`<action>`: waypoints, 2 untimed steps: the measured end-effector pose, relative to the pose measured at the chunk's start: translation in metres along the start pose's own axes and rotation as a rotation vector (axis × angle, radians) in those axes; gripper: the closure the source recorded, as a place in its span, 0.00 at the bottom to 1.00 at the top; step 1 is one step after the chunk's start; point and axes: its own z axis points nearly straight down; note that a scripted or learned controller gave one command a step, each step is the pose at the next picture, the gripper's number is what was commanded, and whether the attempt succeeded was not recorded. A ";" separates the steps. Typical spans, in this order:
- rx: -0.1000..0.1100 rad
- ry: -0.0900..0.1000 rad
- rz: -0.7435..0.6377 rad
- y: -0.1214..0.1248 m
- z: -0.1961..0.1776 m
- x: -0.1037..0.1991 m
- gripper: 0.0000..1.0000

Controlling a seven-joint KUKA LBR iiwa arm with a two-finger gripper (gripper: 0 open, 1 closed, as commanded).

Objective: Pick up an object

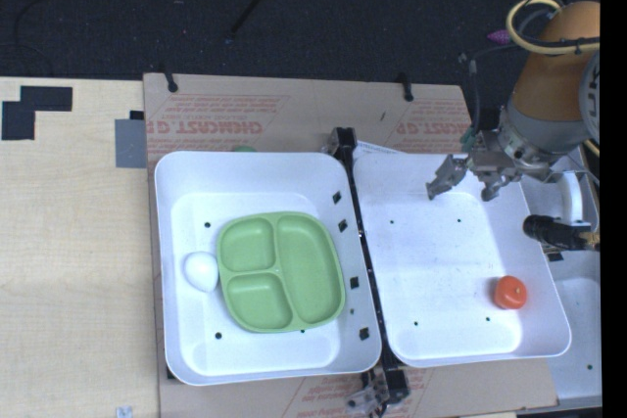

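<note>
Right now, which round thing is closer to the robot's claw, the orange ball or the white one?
The orange ball. It sits in the right bin, under the gripper; the white ball lies in the left bin beside the green plate.

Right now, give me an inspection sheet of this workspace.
Surface: two white bins, left bin and right bin, on cardboard.
Job's things: orange ball in right bin, near its right corner; green divided plate and white egg-shaped object touching it, in left bin.
Clutter: nothing seen.
Grippers: claw open, over right bin's far edge, holding nothing.
Cables: yellow hose loop on arm.
Surroundings: wooden bench, dark floor beyond.
</note>
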 end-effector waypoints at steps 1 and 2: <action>-0.012 -0.001 -0.002 0.002 -0.007 0.000 0.00; -0.007 -0.001 -0.002 0.003 0.036 0.004 0.00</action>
